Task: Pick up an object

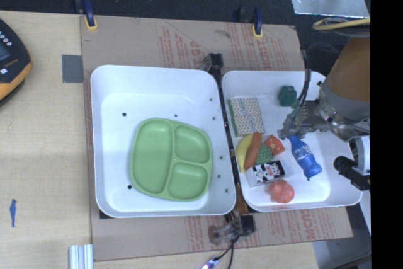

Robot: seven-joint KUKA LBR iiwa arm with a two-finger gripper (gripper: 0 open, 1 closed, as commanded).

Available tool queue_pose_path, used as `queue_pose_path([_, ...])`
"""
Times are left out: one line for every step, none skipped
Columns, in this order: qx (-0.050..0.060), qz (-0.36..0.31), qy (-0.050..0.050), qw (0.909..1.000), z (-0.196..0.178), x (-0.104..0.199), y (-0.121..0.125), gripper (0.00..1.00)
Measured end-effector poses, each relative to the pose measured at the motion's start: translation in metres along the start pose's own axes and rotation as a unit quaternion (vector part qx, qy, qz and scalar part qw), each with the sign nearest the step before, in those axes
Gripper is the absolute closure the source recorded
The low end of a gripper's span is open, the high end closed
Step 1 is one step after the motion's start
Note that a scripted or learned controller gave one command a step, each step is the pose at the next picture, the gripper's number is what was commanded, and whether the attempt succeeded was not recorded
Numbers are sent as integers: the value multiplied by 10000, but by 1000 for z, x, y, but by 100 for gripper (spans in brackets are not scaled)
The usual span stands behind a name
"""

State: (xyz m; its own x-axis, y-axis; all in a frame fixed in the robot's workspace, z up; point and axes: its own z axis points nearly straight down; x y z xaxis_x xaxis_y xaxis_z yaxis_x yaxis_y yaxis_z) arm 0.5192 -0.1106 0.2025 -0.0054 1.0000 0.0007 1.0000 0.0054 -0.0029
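The gripper point(295, 125) hangs over the right bin point(318, 198) — jaw state unclear; blue plastic bottle point(305, 157) just below it — descend centred.

In the right-hand shallow white bin point(343, 201) lay a clutter of small things. A blue plastic bottle point(305, 158) lay on its side, slanting. A red round ball point(282, 191) sat near the front wall, just beside a small black-and-white carton point(269, 171). An orange carrot-shaped toy point(253, 149) leaned against a yellow banana-like piece point(242, 151). A patterned flat packet point(247, 114) lay behind them, and a dark green lump point(288, 96) sat near the back.
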Motion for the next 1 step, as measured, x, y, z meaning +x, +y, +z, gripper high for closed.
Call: queue_pose_path([2, -5, -7, 10000, 11, 54, 41, 100])
